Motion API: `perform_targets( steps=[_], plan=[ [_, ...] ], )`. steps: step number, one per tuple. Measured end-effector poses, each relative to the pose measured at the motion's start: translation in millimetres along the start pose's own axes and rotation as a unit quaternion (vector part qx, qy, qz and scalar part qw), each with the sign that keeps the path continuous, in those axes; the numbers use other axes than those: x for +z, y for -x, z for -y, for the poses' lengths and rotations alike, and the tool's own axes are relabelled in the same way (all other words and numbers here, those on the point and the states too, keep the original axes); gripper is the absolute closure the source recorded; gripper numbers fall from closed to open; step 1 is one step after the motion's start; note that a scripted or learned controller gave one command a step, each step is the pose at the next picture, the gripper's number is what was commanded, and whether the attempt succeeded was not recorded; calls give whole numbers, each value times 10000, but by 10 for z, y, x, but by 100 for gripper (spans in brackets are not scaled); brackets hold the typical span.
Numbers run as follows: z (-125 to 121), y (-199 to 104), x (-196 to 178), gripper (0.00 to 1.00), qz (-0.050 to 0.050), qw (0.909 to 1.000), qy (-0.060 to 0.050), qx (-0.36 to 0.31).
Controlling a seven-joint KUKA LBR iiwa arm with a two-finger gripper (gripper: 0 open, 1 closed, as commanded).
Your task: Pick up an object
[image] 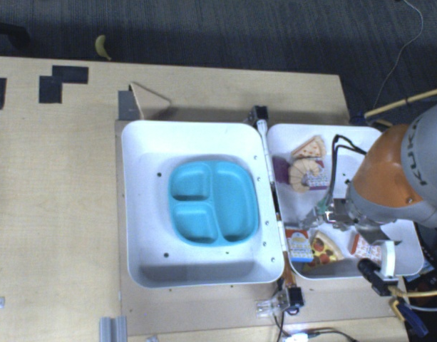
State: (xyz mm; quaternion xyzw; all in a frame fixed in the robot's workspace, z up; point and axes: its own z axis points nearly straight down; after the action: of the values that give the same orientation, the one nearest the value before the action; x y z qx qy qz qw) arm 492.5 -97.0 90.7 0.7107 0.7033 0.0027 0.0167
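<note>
Where the fixed camera looked down at a slant, two shallow white bins sat side by side on a pale wooden bench (54,212); the left bin (143,191) held a blue three-compartment tray (213,201) lying flat near its middle, and nothing else lay beside it there; the right bin (282,137) held the loose objects; a round item with a tan wedge above it (309,166) lay toward the far end, next to a dark purple piece (281,168); a small box with blue and red print (299,246) lay at the near-left corner, touching a flat item printed like pizza (324,251); a white and red packet (368,249) lay near the bin's right side; the grey arm with its orange band (386,173) reached in from the right over this bin; the gripper (325,214) hung just above the box and the pizza-printed item, whether clenched or released could not be told; nothing was seen held.
</note>
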Motion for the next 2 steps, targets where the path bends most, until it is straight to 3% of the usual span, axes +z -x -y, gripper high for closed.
perform_targets(
  steps=[1,2],
  plan=[
    [-28,-49,-117,100,-61,10000,3,-27],
    [-29,19,-130,0,-10,10000,14,11]
  ],
)
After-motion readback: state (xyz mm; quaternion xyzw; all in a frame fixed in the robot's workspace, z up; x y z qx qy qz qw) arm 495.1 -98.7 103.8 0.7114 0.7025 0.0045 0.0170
